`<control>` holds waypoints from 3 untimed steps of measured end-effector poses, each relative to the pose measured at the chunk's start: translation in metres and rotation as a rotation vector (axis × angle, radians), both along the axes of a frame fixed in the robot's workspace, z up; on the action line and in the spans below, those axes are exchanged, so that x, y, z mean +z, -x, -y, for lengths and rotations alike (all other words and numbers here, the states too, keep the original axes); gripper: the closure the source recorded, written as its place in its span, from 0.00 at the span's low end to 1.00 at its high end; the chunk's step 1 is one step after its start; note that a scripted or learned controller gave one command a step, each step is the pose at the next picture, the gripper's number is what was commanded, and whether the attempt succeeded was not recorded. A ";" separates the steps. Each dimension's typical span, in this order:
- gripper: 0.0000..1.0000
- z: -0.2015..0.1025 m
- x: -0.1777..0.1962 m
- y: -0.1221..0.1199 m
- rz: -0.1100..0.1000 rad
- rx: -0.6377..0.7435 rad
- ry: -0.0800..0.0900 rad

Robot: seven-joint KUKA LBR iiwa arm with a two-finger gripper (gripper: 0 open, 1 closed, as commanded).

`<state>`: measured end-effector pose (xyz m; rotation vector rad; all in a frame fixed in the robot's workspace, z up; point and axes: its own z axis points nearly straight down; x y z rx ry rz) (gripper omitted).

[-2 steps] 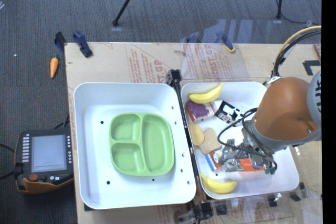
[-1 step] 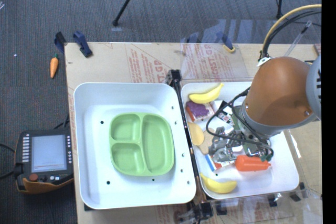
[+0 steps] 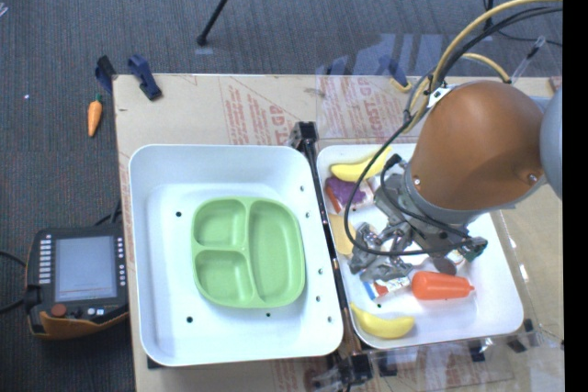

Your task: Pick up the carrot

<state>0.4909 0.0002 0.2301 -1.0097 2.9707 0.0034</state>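
Note:
The carrot (image 3: pixel 442 286) is a fat orange toy lying on its side in the right bin (image 3: pixel 503 303), near the front. My gripper (image 3: pixel 378 269) hangs low in the same bin, just left of the carrot's blunt end and close beside it. The carrot lies on the bin floor, outside the gripper. The arm's orange wrist band (image 3: pixel 478 147) covers the middle of the bin.
A yellow banana (image 3: pixel 383 323) lies at the right bin's front, another banana (image 3: pixel 354 169) and a purple item (image 3: pixel 339 191) at its back left. A small white-and-red item (image 3: pixel 392 287) sits under the gripper. The left bin (image 3: pixel 156 197) holds a green divided plate (image 3: pixel 249 251). A tiny carrot (image 3: pixel 94 116) lies on the floor.

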 end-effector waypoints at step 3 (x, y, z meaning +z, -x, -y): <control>1.00 0.067 -0.043 -0.044 -0.003 0.304 0.000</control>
